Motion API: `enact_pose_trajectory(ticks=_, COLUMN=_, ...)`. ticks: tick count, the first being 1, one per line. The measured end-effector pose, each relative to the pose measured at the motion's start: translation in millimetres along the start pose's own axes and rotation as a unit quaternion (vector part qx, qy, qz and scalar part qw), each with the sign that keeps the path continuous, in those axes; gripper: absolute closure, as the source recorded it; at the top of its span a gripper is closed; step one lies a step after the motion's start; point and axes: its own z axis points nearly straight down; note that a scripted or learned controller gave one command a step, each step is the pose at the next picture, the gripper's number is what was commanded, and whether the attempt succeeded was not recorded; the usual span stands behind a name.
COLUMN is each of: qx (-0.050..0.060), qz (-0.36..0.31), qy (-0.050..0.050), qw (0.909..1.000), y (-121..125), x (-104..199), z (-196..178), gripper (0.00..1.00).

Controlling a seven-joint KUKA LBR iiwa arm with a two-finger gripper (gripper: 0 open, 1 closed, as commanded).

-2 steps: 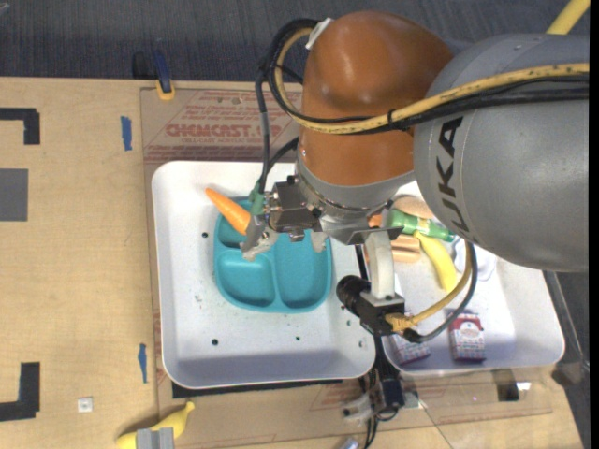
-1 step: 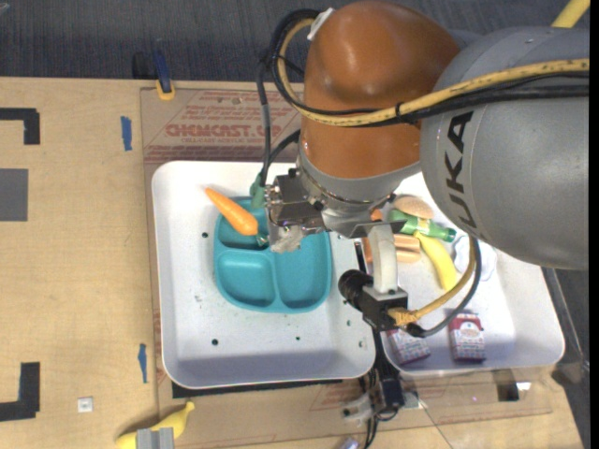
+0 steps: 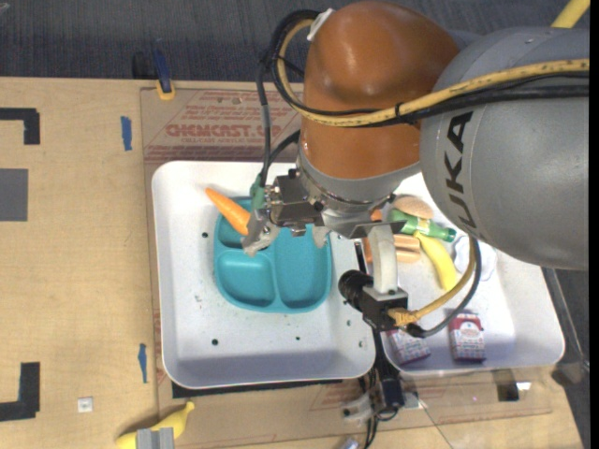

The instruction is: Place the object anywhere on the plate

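On the left part of the desk (image 3: 75, 251), bare cardboard marked with black corner tape is seen, and a yellow tool handle (image 3: 159, 426) lies near the front edge. Further right, the left bin (image 3: 182, 279) holds a teal divided plate (image 3: 271, 274) set towards its back right corner. An orange carrot (image 3: 228, 208) is seen at the back left rim of the plate, its thick end lying over the plate and its thin tip pointing out across the bin floor.

Just right of the carrot, the gripper (image 3: 257, 237) hangs low over the plate's back compartments; whether it is parted or closed cannot be told, and no contact with the carrot can be confirmed.

In the right bin (image 3: 529, 344), a banana (image 3: 440, 260), a green item (image 3: 412, 223) and two small cartons (image 3: 435, 340) are seen, partly hidden by the arm.

The carrot is judged to be a light, stiff toy with a smooth, tapering surface, so slipping is likely if it is pinched near the tip. It would best be held across its thick middle, with the jaws set square to its length. Little lift should be needed, as part of it already lies over the plate.
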Motion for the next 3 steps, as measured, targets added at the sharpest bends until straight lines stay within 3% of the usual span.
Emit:
enact_pose_trajectory(ticks=1, qx=-0.002, qz=-0.001, qy=0.0, qw=1.0, y=1, x=1, z=-10, gripper=1.0)
enact_pose_trajectory(ticks=2, qx=-0.007, qz=-0.252, qy=-0.001, qw=0.9676, y=12, x=2, z=-31, gripper=1.0)
enact_pose_trajectory(ticks=3, qx=-0.006, qz=-0.252, qy=0.0, qw=0.9676, y=12, x=2, z=-30, gripper=0.0)
